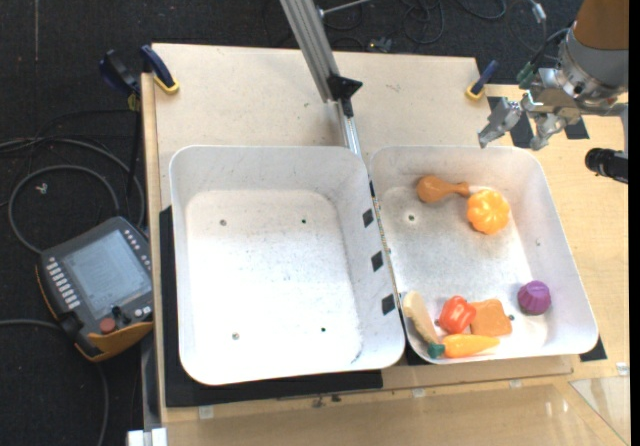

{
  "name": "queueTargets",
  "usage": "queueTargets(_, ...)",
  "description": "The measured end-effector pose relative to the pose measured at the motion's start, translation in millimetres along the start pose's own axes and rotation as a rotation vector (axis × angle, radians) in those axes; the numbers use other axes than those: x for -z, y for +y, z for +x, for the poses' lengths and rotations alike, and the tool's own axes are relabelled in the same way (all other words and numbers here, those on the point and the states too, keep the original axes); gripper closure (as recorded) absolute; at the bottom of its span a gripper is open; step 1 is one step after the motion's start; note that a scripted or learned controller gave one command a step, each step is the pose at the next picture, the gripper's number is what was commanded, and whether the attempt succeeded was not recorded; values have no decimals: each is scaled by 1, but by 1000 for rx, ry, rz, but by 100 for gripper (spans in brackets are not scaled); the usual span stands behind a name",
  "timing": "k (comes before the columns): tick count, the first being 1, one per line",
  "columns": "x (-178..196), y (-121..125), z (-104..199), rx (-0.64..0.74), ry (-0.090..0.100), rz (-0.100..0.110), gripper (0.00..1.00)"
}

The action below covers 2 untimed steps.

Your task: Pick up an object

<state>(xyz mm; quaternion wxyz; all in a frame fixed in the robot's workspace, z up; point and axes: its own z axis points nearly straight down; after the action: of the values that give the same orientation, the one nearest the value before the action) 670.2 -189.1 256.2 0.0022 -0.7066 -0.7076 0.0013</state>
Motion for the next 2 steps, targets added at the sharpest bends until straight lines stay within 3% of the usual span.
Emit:
queueTargets(1, 3, 0, 0, 2, -2, -3, 0)
queueTargets(2, -62, -2, 2, -1, 0, 1, 0)
